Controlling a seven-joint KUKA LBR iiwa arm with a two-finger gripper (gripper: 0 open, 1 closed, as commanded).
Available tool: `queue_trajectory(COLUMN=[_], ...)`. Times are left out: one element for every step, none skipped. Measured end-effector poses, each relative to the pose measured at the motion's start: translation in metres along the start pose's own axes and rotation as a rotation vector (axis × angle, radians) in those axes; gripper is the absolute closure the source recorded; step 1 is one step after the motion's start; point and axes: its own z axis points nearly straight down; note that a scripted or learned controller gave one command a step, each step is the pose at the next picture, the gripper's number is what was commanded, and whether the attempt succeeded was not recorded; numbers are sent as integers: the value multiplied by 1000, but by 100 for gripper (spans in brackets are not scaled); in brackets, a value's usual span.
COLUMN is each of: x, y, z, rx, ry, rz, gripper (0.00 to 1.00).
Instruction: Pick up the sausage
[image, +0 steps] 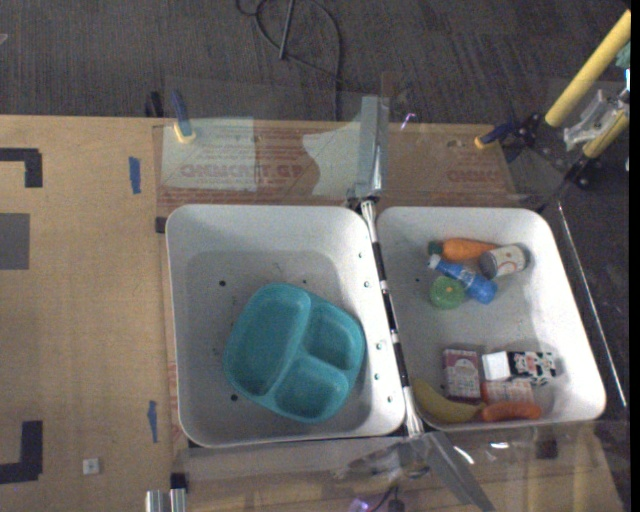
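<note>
The sausage (511, 411) is a short reddish-orange link lying flat at the front edge of the right bin (570, 300). Its left end nearly touches the tip of a yellow banana (445, 403). Just behind it stands a row of small boxes: a red-and-white one (462, 373), a small white one (497, 365) and a black-and-white one (532, 366). Nothing covers the sausage from above.
At the back of the right bin lie an orange carrot (468, 249), a can (503, 261), a blue bottle (467, 279) and a green round lid (448, 292). The left bin (200, 250) holds a teal divided plate (295, 352). A yellow pole (588, 70) and clamp stand at the top right.
</note>
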Motion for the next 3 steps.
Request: queue_trajectory(x=[4, 101, 151], y=[1, -31, -43], z=[-11, -58, -58], rx=[-4, -1, 1], ry=[-3, 2, 2], rz=[-7, -104, -310], gripper=[100, 100, 100])
